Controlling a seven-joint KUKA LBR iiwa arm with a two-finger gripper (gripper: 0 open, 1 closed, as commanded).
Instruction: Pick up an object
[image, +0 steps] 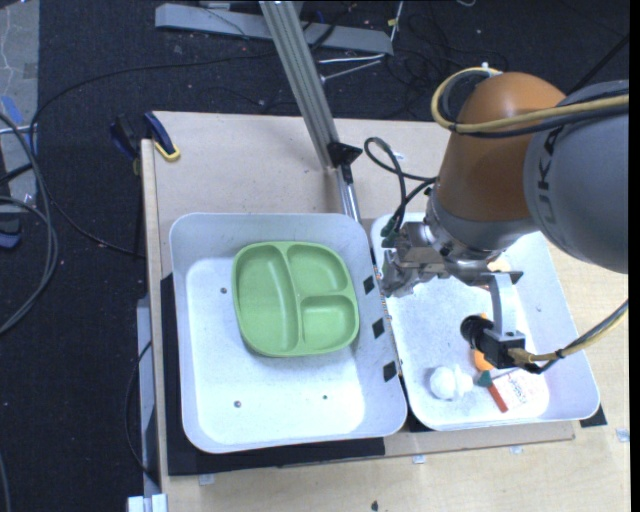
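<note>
One broad wooden table (250, 150) is carrying everything, and the grey arm (590, 180) is reaching in over it from the right of the camera view, its orange band bulking above the wrist. Two shallow white bins are sitting side by side beneath it: the left bin (280, 410) is holding a green divided plate (295, 298), lying flat toward its far side, while the right bin (560, 300) is holding the small things.

The pincer (398, 268) is hanging over the far left part of the right bin, just beside the wall the two bins share. From where I am standing the wrist is hiding its tip, so I cannot tell whether it is released or clenched, and I am seeing nothing held in it.

What matters for the coming grab, I would judge, is direction. The likely objects are clustering at the near end of the right bin, down and to the right of the pincer: a red and white item (512, 393) lying flat near the near wall, a white ball (445, 382) just to its left, and a small orange piece (484, 356) just beyond them. The ball is lying nearest the pincer, yet apart from it.
</note>
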